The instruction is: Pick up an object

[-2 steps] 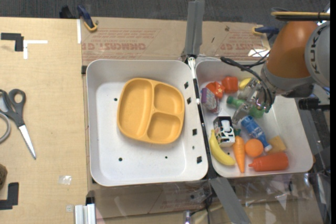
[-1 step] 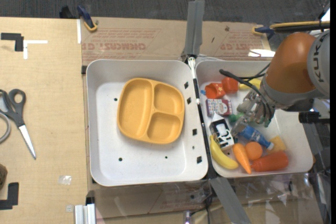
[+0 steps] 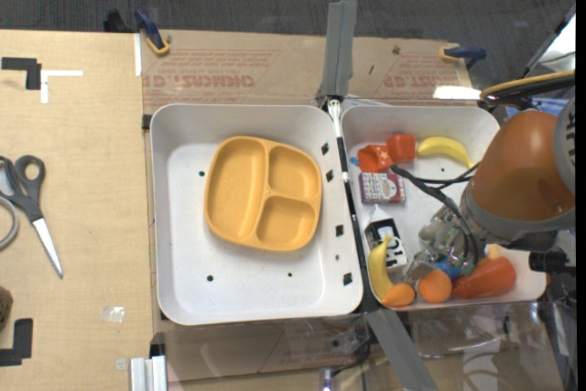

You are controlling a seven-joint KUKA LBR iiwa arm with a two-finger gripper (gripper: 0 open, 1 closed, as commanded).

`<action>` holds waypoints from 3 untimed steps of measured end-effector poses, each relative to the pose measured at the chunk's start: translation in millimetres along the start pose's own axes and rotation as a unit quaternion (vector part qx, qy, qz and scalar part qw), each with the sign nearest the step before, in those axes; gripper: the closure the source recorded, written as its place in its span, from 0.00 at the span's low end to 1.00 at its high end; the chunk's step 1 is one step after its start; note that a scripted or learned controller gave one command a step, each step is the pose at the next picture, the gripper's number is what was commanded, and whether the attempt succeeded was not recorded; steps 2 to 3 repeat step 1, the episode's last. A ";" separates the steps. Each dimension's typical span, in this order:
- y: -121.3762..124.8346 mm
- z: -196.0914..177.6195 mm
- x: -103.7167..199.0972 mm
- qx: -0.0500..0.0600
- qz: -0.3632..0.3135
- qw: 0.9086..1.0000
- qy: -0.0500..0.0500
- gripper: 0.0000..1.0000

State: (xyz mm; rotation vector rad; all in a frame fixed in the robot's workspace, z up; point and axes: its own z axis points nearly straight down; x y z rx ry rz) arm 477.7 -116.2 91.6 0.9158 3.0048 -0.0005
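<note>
Two white bins side by side. Left bin (image 3: 174,224), centre frame: yellow divided plate (image 3: 263,193) lying flat in it. Right bin (image 3: 366,119), right of frame: arm (image 3: 522,165) with orange band reaches in from right edge. Gripper (image 3: 446,244) low in bin's lower part, among the clutter; grip state cannot be told. Red carrot-like piece (image 3: 485,277) and orange fruit (image 3: 435,287) just beside it. Banana (image 3: 443,147) at upper bin; second banana (image 3: 379,266) lower left. Small pink carton (image 3: 381,187) mid-bin. Scissors (image 3: 32,206) on bench, far left.
</note>
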 end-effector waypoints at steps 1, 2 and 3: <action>49.4 0.0 -40.0 0.000 0.058 0.998 0.000 0.00; 49.4 0.0 -40.0 0.000 0.058 0.998 0.000 0.00; 49.4 0.0 -40.0 0.000 0.058 0.998 0.000 0.00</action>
